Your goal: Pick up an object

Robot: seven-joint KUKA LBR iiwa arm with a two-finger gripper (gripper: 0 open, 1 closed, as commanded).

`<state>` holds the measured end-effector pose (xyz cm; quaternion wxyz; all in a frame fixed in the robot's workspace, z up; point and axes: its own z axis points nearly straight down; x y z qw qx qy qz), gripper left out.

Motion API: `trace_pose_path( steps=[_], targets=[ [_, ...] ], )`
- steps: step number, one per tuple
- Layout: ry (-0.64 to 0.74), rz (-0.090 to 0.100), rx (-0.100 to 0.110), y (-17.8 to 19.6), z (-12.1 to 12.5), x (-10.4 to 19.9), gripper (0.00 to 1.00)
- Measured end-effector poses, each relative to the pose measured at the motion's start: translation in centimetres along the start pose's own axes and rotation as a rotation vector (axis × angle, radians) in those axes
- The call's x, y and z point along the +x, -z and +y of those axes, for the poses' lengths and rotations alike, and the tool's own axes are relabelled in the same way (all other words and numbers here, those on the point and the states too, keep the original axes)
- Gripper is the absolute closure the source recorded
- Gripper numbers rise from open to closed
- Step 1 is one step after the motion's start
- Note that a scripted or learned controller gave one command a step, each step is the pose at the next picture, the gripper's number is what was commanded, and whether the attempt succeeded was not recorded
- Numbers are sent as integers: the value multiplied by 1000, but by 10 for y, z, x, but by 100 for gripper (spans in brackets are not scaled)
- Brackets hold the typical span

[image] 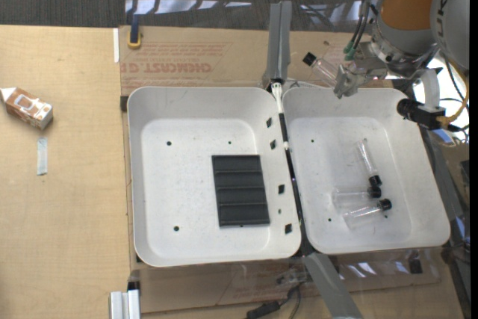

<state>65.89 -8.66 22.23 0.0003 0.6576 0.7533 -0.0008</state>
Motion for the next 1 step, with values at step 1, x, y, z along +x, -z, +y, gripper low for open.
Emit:
trace_pose_path(
  steps=[1],
  targets=[
    [79,-1,-1,37,3,19,100]
  ],
)
